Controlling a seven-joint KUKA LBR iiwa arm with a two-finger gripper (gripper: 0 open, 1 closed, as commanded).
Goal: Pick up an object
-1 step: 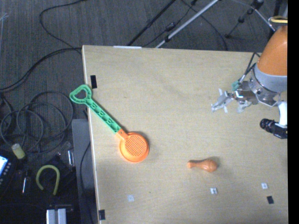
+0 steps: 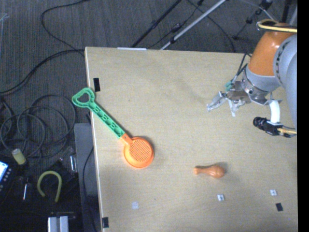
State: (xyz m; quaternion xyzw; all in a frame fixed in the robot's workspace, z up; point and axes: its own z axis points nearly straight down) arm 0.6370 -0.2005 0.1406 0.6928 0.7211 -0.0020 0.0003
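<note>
Desk: I saw a tan desk (image 2: 178, 76) top filling most of the camera view, dark carpet behind and to its left.
Arm: grey with the orange band (image 2: 267, 52), it came in from the right edge, upper right of the desk.
Gripper: I put the gripper (image 2: 223, 104) over the desk's upper-right part, pointing left and slightly down.
Fingers: the fingers (image 2: 214, 104) looked spread apart, metal tips splayed; I saw nothing between them. Small and a bit blurred, so I couldn't tell how wide.
Strainer: a strainer (image 2: 116, 131) lay flat on the left half of the desk, green handle running up-left to a loop at the desk's left edge, orange mesh head at its lower-right end. Well apart from the gripper.
Orange object: a small orange pear-shaped object (image 2: 210, 170) lay on its side lower centre-right of the desk, narrow end pointing left. It sat below the gripper, not touching it; I couldn't tell what it was.
Black part: a short black part with a cable (image 2: 268, 125) showed just under the wrist at the right.
Markers: I noted a few small tags (image 2: 220, 197) on the desk near the bottom edge, too small to read.
Floor: black cables (image 2: 29, 124) were looped on the carpet at left, metal stand legs (image 2: 203, 13) at top.
</note>
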